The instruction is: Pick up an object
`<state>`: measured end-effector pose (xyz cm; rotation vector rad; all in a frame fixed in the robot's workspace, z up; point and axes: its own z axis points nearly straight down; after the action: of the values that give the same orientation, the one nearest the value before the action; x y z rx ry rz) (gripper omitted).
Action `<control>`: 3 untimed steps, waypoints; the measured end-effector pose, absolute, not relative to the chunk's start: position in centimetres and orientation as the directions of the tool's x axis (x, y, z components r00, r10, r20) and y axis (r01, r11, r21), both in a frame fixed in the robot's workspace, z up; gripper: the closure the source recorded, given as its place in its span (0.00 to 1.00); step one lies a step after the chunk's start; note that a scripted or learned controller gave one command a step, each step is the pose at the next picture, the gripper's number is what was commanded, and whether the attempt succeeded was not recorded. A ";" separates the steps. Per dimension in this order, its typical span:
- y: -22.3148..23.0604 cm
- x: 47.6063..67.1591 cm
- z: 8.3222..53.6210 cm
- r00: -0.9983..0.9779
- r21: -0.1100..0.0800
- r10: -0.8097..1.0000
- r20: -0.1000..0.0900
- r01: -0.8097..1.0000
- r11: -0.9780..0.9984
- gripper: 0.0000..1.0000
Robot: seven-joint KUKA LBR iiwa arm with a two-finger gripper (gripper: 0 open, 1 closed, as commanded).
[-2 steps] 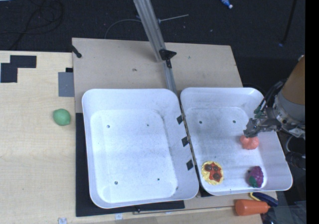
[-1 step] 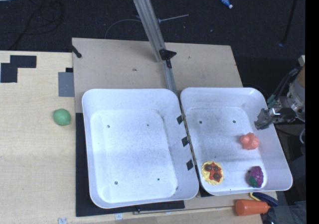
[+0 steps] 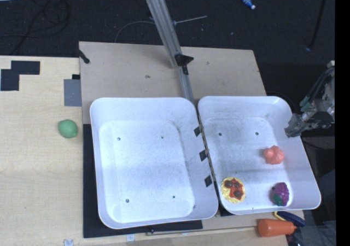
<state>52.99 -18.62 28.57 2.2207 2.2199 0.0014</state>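
1. The gripper (image 3: pixel 295 128) sits at the right bin's (image 3: pixel 249 107) far right rim, too dark and small to tell how its fingers stand.
2. The arm behind it is cut off by the frame's right side.
3. An orange object (image 3: pixel 275 227) (carrot-like) lies below the right bin, partly covered by a blue-yellow item (image 3: pixel 290 217).

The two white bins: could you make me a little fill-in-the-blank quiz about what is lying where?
1. The pink object, the yellow and red object and the purple object all lie in the ____ bin as the camera sees it.
2. The ball on the wooden bench, left of the left bin, is ____ in colour.
3. The pincer is at the right bin's ____ edge.
4. The orange object lies ____ the bins.

Missing words: right; green; right; outside
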 end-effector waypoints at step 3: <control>-3.9 57.4 25.0 -0.003 -0.002 1.000 0.001 1.000 0.003 1.00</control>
<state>57.38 -3.90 24.97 2.2195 2.2259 -0.0012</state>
